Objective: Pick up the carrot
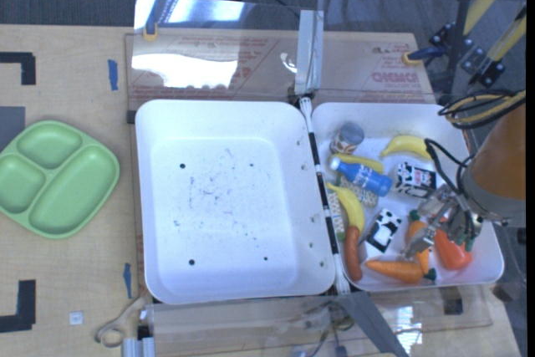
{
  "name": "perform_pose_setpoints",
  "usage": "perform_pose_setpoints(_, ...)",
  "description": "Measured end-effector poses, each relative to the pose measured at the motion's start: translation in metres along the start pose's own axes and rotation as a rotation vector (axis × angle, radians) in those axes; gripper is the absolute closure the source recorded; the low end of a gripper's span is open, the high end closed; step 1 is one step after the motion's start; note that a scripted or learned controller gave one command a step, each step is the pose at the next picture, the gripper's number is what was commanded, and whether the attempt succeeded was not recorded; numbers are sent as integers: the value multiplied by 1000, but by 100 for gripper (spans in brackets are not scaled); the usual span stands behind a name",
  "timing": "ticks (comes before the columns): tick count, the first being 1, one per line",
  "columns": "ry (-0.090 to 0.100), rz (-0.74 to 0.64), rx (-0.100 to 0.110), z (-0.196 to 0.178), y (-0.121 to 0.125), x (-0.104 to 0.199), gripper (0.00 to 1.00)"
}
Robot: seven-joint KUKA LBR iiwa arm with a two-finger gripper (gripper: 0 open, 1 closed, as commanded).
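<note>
Now, at lower right, the gripper (436, 223), its state impossible to tell, hovers just above the carrot (395, 269) in the right bin (493, 263); the next move likely calls for descending onto it.

Arm (501, 171) cut off at right edge; hand (443, 221) blurred among toys

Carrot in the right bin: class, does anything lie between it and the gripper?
Nothing visible does. The gripper hovers just above the carrot, near its leafy end; an orange-red toy sits beside it to the right.
</note>
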State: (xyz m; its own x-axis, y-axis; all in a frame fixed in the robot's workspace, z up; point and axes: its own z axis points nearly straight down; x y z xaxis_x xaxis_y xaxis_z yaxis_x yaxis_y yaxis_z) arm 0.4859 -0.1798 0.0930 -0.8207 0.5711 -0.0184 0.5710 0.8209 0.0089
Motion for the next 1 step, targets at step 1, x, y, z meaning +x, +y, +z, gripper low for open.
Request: perform_pose_setpoints(1,9,-224,3,6,-16,-7,0)
